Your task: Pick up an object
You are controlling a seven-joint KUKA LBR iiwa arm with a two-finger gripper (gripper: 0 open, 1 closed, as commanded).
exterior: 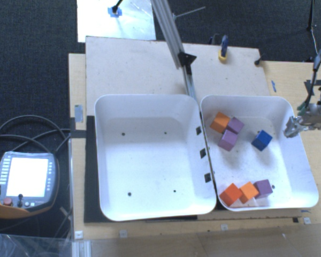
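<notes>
Several small blocks lie in the right bin [297, 167]. An orange block [220, 122] touches two purple blocks [235, 125] [228, 139] near the bin's far left. A blue block [261, 140] sits alone in the middle. Along the near wall stand a red-orange block [231, 193], an orange block [249, 190] and a purple block [263, 187] in a row. My gripper [291, 127] hangs at the bin's right rim, right of the blue block, with nothing seen between its fingers.
The left bin [104, 159] adjoins the right one. A slanted metal pole [168, 25] crosses above the far board. A yellow clamp [223, 53] sits on the board's far edge. A teach pendant [24, 183] lies on the floor at the left.
</notes>
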